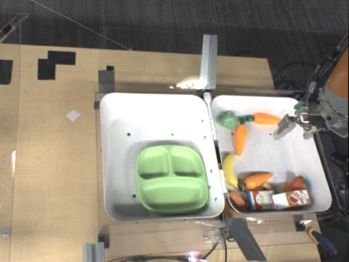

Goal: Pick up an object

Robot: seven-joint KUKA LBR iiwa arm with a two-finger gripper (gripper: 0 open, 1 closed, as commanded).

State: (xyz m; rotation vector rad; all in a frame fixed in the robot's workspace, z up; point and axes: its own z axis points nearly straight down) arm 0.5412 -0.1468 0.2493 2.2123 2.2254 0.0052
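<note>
A robotics test lab, seen from above: a plywood bench (49,162) carries two shallow white bins (117,146) bolted between metal brackets (209,61), with black marker patches (54,63) stuck on the wood at upper left. Dark carpet (163,10) runs along the top of the frame. A grey robot arm (332,100) enters at right, cables trailing, above plastic toy food (256,187) and a green divided tray (172,178).
</note>
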